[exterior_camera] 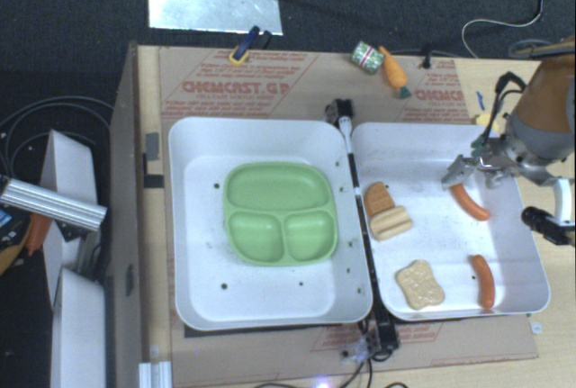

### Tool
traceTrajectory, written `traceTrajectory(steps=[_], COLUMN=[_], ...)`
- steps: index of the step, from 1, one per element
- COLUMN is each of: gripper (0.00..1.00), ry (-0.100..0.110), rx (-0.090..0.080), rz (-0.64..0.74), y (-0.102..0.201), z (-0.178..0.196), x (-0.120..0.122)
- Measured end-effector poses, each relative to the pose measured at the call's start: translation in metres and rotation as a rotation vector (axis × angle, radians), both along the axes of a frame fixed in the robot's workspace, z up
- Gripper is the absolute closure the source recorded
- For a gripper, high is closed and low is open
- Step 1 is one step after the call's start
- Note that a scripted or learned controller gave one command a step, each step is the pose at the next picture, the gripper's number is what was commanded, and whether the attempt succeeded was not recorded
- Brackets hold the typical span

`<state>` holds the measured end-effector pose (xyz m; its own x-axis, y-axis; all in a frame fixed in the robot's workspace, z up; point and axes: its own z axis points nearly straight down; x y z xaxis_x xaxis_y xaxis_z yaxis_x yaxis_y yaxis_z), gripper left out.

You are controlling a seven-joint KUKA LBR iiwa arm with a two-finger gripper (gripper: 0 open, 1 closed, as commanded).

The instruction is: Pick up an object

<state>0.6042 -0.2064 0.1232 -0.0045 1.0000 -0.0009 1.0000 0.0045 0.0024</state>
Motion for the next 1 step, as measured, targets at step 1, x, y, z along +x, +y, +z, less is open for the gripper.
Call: traceTrajectory(steps=[1], gripper=[0.0], ry=[0.001], rx=[0.0], rz=[0.001], y=[0.0006], z=[-0.039], x=[0.0103])
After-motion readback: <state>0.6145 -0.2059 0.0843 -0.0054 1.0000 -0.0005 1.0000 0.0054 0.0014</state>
